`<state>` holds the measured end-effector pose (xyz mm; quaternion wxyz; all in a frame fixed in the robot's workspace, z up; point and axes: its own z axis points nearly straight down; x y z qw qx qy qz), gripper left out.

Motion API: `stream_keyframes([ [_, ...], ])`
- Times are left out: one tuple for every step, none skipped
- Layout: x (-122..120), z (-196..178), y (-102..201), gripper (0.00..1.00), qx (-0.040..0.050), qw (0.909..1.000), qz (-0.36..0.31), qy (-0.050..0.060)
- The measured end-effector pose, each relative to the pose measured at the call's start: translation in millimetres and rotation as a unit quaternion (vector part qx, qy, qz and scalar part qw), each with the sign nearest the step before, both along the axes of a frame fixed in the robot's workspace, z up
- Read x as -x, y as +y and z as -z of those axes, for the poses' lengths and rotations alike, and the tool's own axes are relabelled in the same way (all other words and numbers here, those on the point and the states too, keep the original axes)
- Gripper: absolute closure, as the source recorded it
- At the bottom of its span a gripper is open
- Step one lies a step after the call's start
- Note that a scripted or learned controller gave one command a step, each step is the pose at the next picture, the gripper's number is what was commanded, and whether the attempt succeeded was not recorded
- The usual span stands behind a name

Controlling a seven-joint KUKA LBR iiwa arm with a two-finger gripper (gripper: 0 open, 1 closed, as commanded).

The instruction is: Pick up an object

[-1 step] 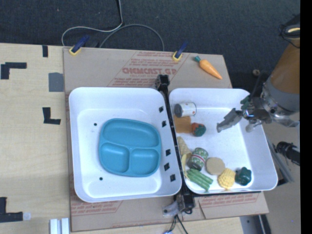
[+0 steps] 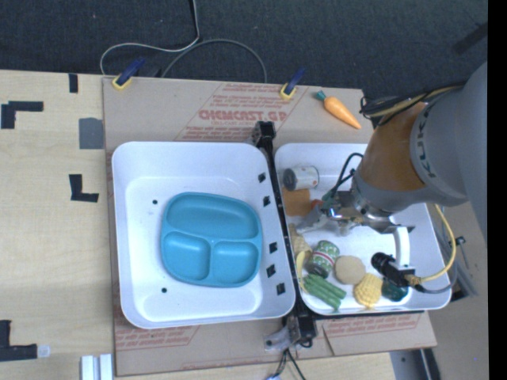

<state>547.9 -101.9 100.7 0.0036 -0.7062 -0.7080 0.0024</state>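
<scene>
My gripper [image 2: 334, 212] hangs low in the right bin [image 2: 434, 236], near its middle left, with the arm reaching in from the right. Just to its left lies a brown block [image 2: 294, 202]. A small grey-ended can [image 2: 300, 177] lies on its side above that. Below the gripper sit a green-labelled can [image 2: 323, 254], a beige round potato [image 2: 349, 269], a yellow corn cob [image 2: 367, 290], a green bean pod [image 2: 325, 289] and a pale yellow piece [image 2: 301, 256]. I see nothing held in the gripper.
The left bin [image 2: 135, 212] holds a blue divided plate [image 2: 211, 239]. An orange carrot [image 2: 341, 111] lies on the cardboard beyond the right bin. A teal thing [image 2: 394, 292] sits at the right bin's front edge.
</scene>
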Motion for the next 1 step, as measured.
stream_keyframes([
  [-49.7,15.7,-7.1,0.00,0.0005,1.0000,0.001,-0.004],
])
